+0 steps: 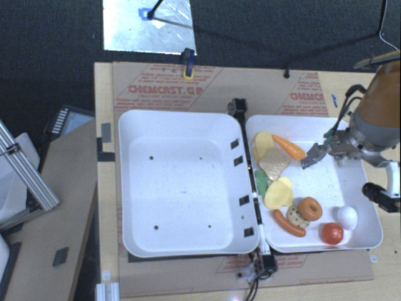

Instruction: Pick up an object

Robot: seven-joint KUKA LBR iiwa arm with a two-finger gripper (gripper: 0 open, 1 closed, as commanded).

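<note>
Claw (311, 158): over right bin (363, 196), finger spread cannot be told.
Carrot (289, 147): just left of claw.
Tomato (332, 233): well below.

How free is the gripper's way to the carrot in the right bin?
Probably free, yes: the gripper hovers just right of the carrot, with bare bin floor between them. The tan slice touches the carrot's lower left side, away from the approach.

Arm reaching in from the right, gripper hanging low
The grey arm (376, 130) with its orange band (383, 99) is leaning in from the right edge, its wrist tilting down and to the left. The gripper (311, 157) is pointing leftward at the arm's tip, its dark fingers (315, 153) lying close together, with nothing showing between them
</note>
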